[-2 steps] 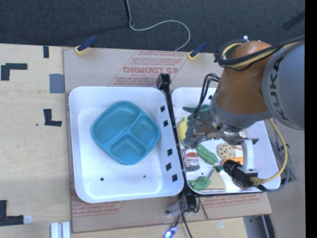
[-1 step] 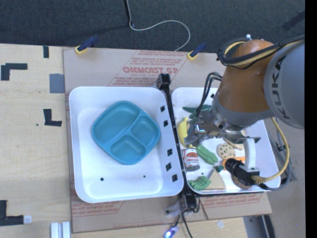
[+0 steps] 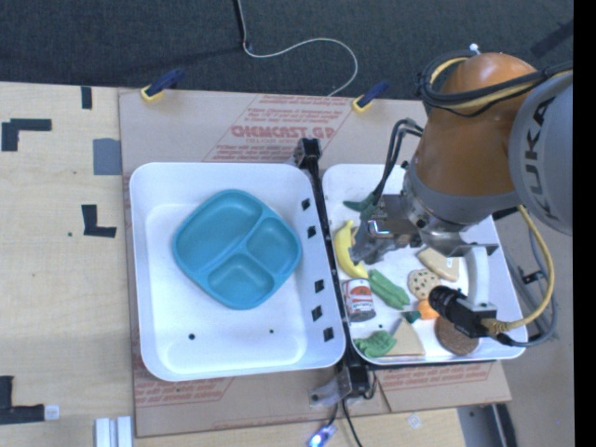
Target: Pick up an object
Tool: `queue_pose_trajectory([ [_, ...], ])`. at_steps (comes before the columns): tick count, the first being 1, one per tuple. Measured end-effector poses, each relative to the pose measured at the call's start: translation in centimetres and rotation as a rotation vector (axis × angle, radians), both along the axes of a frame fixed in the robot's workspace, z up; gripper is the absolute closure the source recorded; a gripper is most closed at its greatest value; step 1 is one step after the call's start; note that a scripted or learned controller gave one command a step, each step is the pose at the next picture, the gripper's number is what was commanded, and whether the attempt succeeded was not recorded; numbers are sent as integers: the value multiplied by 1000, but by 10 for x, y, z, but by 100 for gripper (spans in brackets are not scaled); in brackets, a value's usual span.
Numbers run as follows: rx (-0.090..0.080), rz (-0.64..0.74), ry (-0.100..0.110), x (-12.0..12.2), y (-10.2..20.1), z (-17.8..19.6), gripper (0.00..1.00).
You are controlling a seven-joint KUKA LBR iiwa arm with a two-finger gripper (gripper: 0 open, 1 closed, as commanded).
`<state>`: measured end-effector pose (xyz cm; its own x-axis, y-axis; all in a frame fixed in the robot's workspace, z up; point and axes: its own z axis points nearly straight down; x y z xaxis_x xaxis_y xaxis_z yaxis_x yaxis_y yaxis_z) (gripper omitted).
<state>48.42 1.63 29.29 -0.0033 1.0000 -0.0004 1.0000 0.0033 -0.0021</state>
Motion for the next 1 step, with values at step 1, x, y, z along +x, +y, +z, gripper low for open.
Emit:
queue_pose_trajectory([
  [1,-1,-2,4,-1,0,-12,100],
])
